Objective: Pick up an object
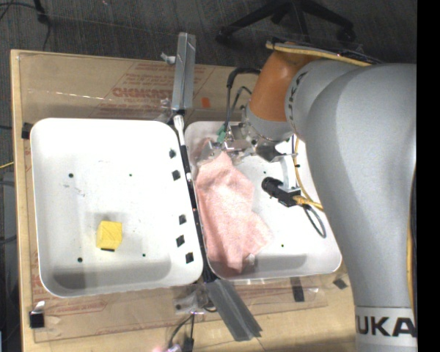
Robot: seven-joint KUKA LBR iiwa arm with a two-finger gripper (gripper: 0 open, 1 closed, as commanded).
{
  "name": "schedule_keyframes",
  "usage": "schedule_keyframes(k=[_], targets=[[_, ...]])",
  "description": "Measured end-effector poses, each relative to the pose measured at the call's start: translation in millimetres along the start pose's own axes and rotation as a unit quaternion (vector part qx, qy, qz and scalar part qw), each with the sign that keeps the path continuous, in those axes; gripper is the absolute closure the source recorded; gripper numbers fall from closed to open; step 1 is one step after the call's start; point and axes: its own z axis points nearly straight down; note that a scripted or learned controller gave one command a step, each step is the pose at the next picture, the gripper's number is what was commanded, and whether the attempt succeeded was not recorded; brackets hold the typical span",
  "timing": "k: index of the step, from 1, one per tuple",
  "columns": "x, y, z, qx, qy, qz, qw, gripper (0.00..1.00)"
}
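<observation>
Hovering at the pink cloth's (231, 211) top edge, the pincer (229, 142) has lifted nothing yet; its grip state I cannot tell.

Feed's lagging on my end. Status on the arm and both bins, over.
Gripper low over top end of pink cloth, right bin; finger state unclear. Yellow block loose in left bin. Nothing in the way.
</observation>
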Motion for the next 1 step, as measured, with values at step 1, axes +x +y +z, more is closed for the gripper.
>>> schedule_keyframes(k=[1], targets=[[0.8,0.4,-9.9,0.001,0.000,-0.003,1.0000,1.00]])
